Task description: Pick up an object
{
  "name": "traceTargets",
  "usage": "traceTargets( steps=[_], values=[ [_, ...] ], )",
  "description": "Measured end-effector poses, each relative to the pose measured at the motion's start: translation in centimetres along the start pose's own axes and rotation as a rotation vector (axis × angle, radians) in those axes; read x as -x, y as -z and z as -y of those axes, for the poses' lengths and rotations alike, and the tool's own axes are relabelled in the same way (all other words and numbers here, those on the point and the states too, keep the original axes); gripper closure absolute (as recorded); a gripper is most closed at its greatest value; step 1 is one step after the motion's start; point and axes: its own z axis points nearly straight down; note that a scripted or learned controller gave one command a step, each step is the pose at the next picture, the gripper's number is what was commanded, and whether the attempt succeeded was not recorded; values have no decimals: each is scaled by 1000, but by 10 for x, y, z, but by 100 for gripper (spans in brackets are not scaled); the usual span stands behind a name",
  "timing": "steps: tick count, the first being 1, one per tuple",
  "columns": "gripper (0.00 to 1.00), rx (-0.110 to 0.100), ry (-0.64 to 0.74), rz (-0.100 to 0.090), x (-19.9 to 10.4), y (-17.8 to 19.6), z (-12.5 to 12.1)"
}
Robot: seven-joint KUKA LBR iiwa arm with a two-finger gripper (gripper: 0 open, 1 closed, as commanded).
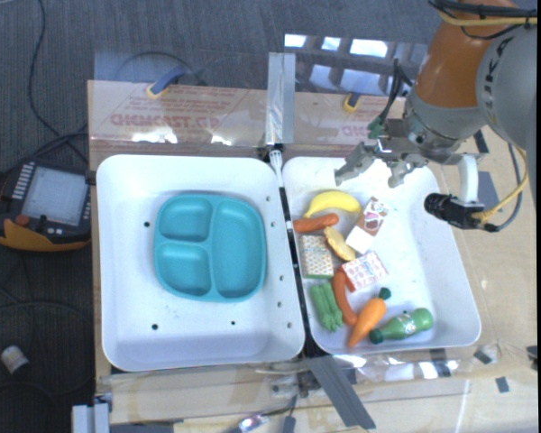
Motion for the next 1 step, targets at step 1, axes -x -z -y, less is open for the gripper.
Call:
traceTargets(
  steps=[1],
  values=[
    [0,-1,84,-1,22,-118,75]
  ],
)
